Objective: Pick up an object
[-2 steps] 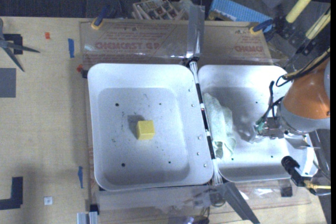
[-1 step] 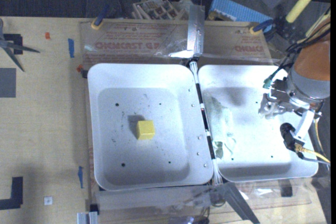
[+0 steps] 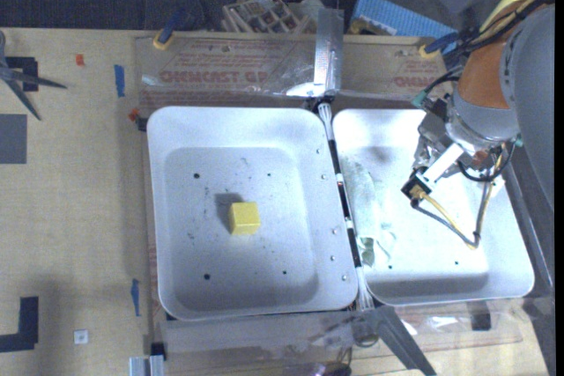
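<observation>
The arm (image 3: pixel 539 75) is a thick, smooth grey tube with rounded sides and a dull sheen. Above the wrist runs a broad orange band (image 3: pixel 483 82), curved like a collar. The wrist (image 3: pixel 471 124) beneath it is a paler grey ring with a darker rim. Thin black cables (image 3: pixel 476 29) run in a bundle along the arm to the band. The gripper (image 3: pixel 434 152) is a small grey and dark cluster, its details too small to tell.

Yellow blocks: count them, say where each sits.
1. The yellow block lies near the middle of the left bin. The arm covers part of the right bin, so another could hide there.
</observation>
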{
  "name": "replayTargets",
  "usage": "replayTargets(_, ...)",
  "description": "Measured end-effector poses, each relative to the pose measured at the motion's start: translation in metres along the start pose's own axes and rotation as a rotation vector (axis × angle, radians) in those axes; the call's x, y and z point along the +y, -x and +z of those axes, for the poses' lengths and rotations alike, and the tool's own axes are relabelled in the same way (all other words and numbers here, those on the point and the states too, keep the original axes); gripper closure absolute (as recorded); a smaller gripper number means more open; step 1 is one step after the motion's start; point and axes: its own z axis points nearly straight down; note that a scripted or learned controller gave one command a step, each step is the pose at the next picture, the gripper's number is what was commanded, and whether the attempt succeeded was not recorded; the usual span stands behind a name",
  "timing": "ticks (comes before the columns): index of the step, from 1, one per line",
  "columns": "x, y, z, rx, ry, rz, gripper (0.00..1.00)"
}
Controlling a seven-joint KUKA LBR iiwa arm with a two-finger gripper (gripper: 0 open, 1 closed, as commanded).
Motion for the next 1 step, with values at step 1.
replayTargets(1, 0.0114, -0.0723, -0.0368, -0.001, -0.002, 0.291, 1.0)
